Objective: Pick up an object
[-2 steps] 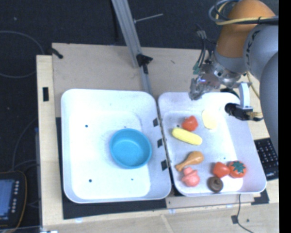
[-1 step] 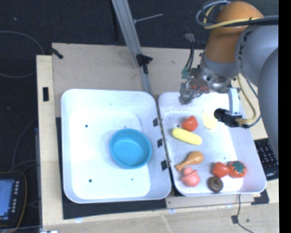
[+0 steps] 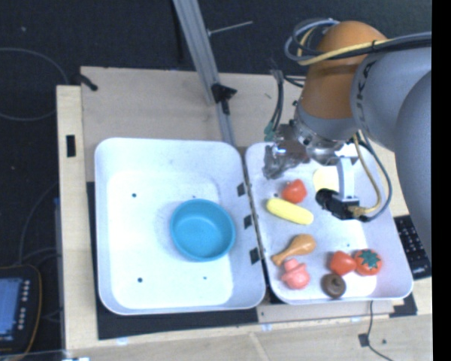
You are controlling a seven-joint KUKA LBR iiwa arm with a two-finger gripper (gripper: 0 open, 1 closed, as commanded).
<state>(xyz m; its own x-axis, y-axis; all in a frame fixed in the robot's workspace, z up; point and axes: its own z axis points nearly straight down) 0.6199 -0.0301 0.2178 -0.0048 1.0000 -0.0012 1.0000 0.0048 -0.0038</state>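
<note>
— Over the right bin (image 3: 403, 277), what is getting hidden?

— The arm (image 3: 338, 74) is covering the bin's far corner, and a pale yellow thing (image 3: 324, 179) is peeking out from under the wrist — too cut off to name. The gripper (image 3: 274, 164) is hanging at the bin's far left edge, just beside the red tomato (image 3: 294, 192); I cannot tell whether the fingers are spread or pressed together, and nothing is showing between them.

— Where is room opening up?

— The yellow banana (image 3: 290, 211) is lying near the middle, the drumstick (image 3: 294, 249) and pink toy (image 3: 295, 276) are sitting near the front edge, beside a brown ring (image 3: 333, 285) and two red pieces (image 3: 355, 262). The left bin (image 3: 120, 164) is holding a blue bowl (image 3: 202, 229) with bare floor all around it.
</note>
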